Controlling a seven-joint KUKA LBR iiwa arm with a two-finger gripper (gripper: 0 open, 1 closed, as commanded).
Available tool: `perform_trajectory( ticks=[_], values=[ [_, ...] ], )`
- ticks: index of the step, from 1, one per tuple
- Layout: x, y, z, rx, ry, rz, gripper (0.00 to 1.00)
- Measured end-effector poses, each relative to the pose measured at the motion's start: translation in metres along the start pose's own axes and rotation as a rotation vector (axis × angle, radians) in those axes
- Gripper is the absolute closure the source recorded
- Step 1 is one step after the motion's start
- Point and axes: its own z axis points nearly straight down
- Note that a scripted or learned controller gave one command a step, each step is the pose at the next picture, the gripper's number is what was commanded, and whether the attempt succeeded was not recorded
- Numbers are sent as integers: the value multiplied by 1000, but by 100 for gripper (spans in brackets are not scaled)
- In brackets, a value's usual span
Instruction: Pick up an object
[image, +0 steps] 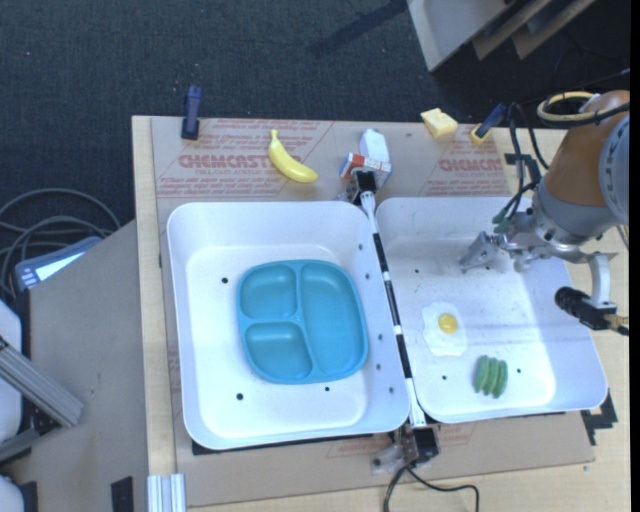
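Left bin (200, 400): a blue divided plate (300, 320) is seen lying flat at its middle.
Right bin (570, 385): a fried egg (445, 330) and green pods (490, 375) are found on its near half.
Pincer (487, 250): it is poised above the far half of the right bin, and nothing is held; the finger gap cannot be told.
Key relation: the egg lies nearest, towards the counter's front and slightly left of the pincer; the pods lie beyond it, long axis running near to far.

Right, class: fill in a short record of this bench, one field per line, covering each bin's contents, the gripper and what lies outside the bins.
left bin: blue divided plate
right bin: fried egg, green beans
gripper: over right bin's far side, holding nothing visible
outside bins: banana, cheese wedge
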Motion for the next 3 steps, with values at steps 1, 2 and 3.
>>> perform_trajectory(
  ticks=[1, 2, 3],
  values=[
    [12, -65, -73, 3, 3, 0, 0],
    [15, -128, 26, 4, 3, 1, 0],
    [25, -96, -77, 0, 1, -1, 0]
  ],
)
